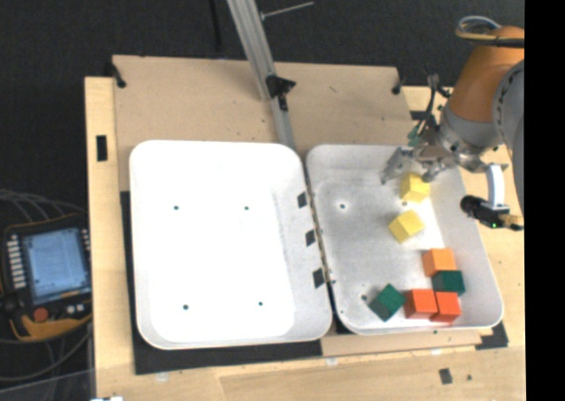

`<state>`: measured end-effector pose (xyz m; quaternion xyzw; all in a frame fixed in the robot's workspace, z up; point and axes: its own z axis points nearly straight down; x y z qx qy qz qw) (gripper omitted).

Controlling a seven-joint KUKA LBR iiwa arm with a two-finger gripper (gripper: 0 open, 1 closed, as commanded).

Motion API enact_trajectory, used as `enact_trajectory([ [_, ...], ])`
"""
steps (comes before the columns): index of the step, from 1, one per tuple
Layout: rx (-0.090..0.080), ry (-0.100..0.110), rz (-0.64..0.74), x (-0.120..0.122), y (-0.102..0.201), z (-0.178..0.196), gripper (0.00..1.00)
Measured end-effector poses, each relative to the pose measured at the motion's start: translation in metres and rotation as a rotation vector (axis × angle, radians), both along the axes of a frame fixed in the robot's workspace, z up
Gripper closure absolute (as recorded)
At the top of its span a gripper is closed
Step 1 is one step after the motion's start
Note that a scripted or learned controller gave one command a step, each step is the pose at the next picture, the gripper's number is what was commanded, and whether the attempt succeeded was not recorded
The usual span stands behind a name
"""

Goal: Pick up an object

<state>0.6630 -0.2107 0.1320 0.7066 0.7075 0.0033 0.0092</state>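
The gripper [413, 170] is seen low over the right bin [353, 240], directly above and apparently touching a yellow block [415, 187] near the bin's far right side. The step in hand is judged to be the grasp itself: the descent looks finished, the lift is not yet made. Whether the jaws are spread or pressed together cannot be told, and the block cannot be confirmed as pinched. A firm closure on the block's sides is called for next, then a straight rise. A second yellow block [406, 226] lies just beside, toward the front. Orange blocks [439, 261] and green blocks [385, 301] are clustered well apart at the front corner. The left bin [146, 214] shares the desk [203, 94].
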Motion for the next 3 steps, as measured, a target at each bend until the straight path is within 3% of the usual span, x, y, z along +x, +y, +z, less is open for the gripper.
enact_trajectory([
  [1,-0.003,-0.005,0.002,0.001,-0.001,0.011,1.00],
  [3,0.006,0.010,0.005,0.005,0.007,0.118,1.00],
])
